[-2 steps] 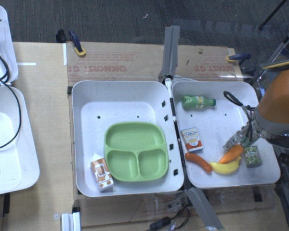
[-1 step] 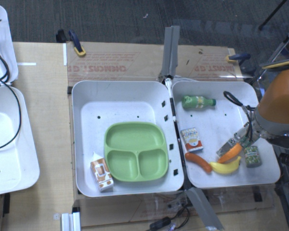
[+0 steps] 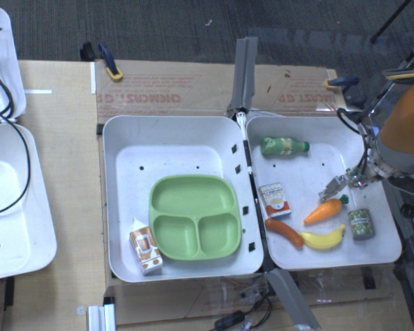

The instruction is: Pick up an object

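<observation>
Even, bright overhead light, soft faint shadows, mild glare on the white bins (image 3: 124, 143), focus sharp throughout.

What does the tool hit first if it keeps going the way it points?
Likely the carrot. The tool reaches in from the right, tips aimed down-left just above the carrot's green end. Depth is unclear from one view, so it could land on the bin floor beside it.

A dark grey carpet (image 3: 193, 12) lay beyond the counter (image 3: 62, 116), whose top was pale wood with brown cardboard (image 3: 172, 92) on it.
</observation>
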